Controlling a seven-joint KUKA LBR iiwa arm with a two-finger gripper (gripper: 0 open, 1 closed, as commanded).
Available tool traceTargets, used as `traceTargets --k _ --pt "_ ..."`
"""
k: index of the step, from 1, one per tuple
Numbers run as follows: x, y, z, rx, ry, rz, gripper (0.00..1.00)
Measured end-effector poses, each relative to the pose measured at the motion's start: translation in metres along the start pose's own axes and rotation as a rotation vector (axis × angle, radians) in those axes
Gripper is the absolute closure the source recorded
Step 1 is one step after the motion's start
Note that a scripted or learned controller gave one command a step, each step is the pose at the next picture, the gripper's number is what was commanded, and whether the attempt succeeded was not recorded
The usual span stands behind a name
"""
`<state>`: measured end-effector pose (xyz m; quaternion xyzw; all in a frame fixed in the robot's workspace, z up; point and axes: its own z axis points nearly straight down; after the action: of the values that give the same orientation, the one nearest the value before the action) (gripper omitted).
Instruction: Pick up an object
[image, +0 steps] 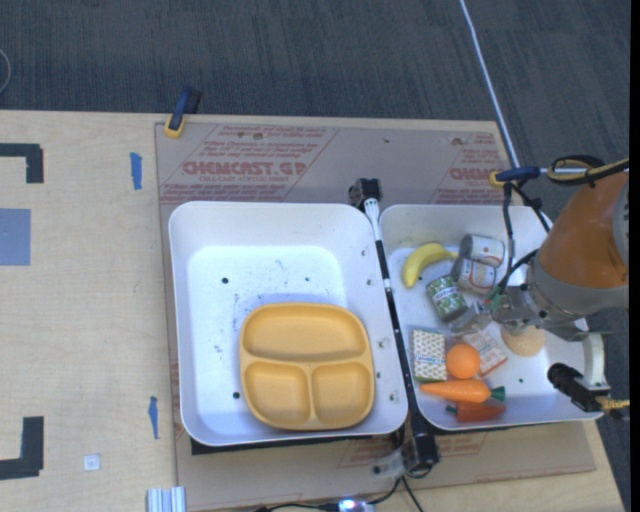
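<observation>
We start at the near edge of the right bin (560, 408), where a carrot (458, 391) lies flat w/ its long axis running left-right, thick end to the right beside a red-and-green piece (482, 409) that sits just against it. Just behind the carrot rests an orange ball (462, 361), touching a small checkered packet (428, 352) on its left and a pale wrapped packet (490, 350) on its right.

Next back comes the gripper (487, 302), reaching in from the right below the arm's orange band (590, 240). It sits low over the middle of the bin, right next to a green-labelled can (445, 297) (we can't make out the tips against the clutter, so whether they're apart or together we cannot tell, and nothing is visibly between them). A pale round item (524, 340) lies near the wrist.

Farther back, a banana (422, 262) curves from lower left up to the right, and a silver can (480, 258) lies beside it.

The left bin (200, 240) holds a yellow divided tray (306, 363) w/ three compartments, set toward its near-right part.
</observation>
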<state>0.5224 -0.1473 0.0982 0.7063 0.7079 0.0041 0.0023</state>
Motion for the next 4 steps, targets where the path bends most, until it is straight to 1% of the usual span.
traceTargets --k 1,2,3,4 --pt "0.041 0.003 0.009 -0.001 -0.023 0.012 0.0" --pt "0.046 0.004 0.0 -0.002 -0.013 0.012 1.0" --pt "0.054 0.065 0.012 0.004 -0.004 0.001 1.0" --pt "0.043 0.125 0.013 0.017 -0.011 0.005 1.0"
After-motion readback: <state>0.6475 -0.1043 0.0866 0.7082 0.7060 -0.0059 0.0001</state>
